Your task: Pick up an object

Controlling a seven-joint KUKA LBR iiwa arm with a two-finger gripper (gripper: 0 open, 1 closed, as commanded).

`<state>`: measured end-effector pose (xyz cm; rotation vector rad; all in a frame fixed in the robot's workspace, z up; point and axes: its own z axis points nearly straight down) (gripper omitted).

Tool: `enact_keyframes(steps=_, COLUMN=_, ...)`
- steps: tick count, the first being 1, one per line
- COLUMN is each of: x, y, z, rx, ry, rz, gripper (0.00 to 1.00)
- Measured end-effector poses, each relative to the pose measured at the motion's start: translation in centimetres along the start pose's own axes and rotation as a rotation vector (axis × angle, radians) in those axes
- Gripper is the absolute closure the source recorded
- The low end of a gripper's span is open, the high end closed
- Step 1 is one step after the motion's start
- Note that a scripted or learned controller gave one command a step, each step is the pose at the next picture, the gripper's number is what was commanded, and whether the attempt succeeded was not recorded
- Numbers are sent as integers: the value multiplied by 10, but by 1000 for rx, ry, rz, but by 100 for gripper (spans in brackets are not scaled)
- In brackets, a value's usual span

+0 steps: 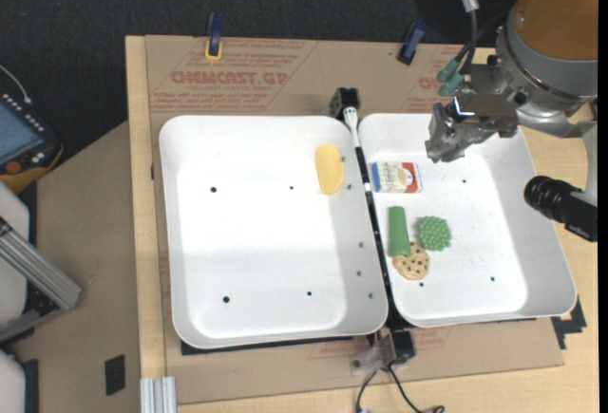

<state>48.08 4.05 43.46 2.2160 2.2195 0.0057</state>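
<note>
The gripper (445, 147) hangs over the right bin (532, 288). There lie a flat printed packet (395, 178), a green stick (397, 230), a bumpy green ball (434, 233) and a round cookie (412, 263).

Two shallow white bins (190, 240) are set side by side on a brown cardboard sheet (237, 69) printed with red lettering. The sheet's far edge is held by a yellow-and-blue clamp (215, 38) and a blue clamp (412, 41).
</note>
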Motion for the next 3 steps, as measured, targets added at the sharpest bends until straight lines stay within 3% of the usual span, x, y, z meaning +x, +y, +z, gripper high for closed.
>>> enact_keyframes(steps=1, x=-10, y=-4, z=107, rx=19, ry=0, rz=4, gripper=100)
enact_keyframes(steps=2, x=31, y=-1, z=27, rx=-3, ry=4, rz=-3, gripper=100)
enact_keyframes(steps=3, x=63, y=-1, z=-18, rx=0, ry=3, rz=-3, gripper=100)
